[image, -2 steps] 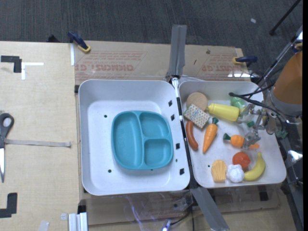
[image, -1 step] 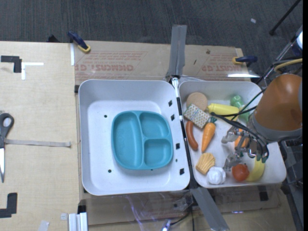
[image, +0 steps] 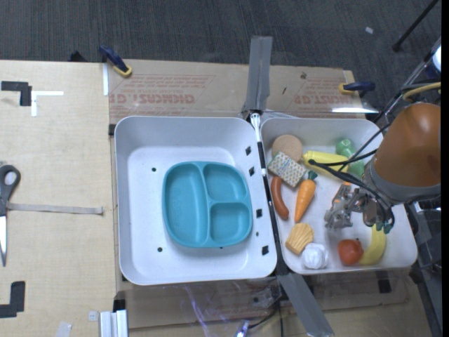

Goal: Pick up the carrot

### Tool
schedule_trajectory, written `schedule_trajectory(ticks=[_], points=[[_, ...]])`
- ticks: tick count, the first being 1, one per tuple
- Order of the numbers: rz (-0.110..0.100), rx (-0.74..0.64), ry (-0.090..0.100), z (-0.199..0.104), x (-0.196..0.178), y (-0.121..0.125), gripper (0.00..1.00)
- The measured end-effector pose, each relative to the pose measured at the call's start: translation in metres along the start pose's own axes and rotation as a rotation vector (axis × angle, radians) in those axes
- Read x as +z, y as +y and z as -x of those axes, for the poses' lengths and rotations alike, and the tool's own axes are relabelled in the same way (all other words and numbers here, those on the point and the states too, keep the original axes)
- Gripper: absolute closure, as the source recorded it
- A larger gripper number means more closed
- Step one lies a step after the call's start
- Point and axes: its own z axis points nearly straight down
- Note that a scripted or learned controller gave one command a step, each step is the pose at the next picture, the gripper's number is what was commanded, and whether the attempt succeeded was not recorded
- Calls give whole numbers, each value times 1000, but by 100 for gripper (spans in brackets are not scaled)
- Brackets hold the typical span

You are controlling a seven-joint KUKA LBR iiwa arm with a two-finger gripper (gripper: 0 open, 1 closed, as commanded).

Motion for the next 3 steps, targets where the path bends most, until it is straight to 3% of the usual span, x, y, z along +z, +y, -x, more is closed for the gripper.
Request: schedule_trajectory(ticks=[1,2,3], points=[[0,0,0,0,0,0,0],[0,-2,-6,3,-10,1,100],[0,-2,-6,3,-10,1,0]])
